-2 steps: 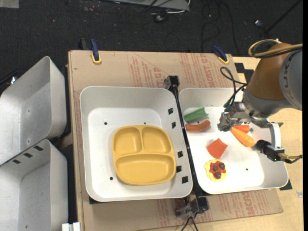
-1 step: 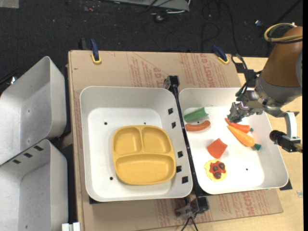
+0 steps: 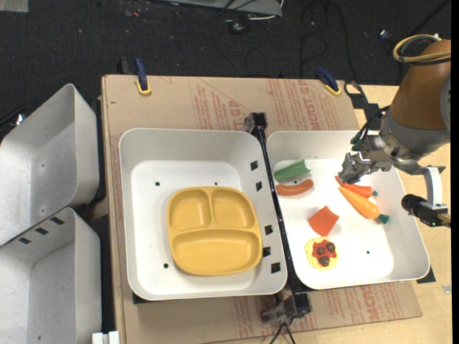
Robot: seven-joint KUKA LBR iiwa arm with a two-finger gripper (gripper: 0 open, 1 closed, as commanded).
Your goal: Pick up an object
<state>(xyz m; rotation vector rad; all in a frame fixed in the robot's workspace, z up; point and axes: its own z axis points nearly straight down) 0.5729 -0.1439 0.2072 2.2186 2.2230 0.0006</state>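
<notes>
The right bin (image 3: 409, 264) holds several toy foods: a green block (image 3: 291, 170), a red-orange hot dog (image 3: 295, 187), an orange-red wedge (image 3: 324, 220), a small yellow pizza with dark red toppings (image 3: 323, 252) and an orange carrot (image 3: 360, 201) with a teal tip. My gripper (image 3: 354, 168) hangs low at the bin's back right, right above the carrot's upper end. A red piece lies beside the carrot there. The fingertips blend into the dark wrist, so nothing shows as held.
The left bin (image 3: 136, 213) holds a yellow divided tray (image 3: 214, 231). A black divider with clips runs between the two bins. Two tilted white bins lie off the bench at the far left. The arm's orange band and cables hang over the bench's right edge.
</notes>
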